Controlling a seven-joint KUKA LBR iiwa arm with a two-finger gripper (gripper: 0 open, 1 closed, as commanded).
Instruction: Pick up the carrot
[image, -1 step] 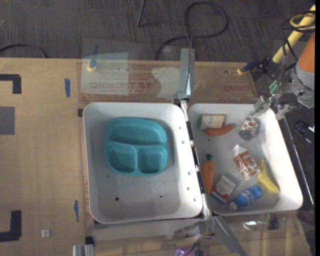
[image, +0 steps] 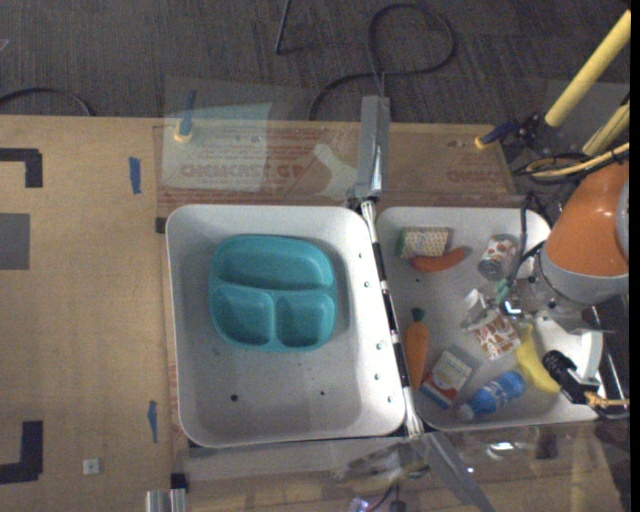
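The carrot (image: 416, 343) lies in the right bin (image: 392, 228), hard against its left wall at the lower middle of the frame, lengthwise up and down with its green top upward. The arm (image: 592, 240) sits at the right edge, and its pincer (image: 505, 300) appears to hang over a crumpled packet (image: 490, 330) in the middle of that bin, well apart from the carrot; whether it is released or clenched I cannot tell.

To do this well, the pincer should shift left, turn so it closes across the carrot's width, and come down at mid-length, minding the bin wall and the small box (image: 449, 374) just beside the tip.

A teal divided plate (image: 271, 290) rests in the left bin (image: 190, 300). Faded red lettering on the cardboard (image: 240, 160) at the upper left is too blurred to read.
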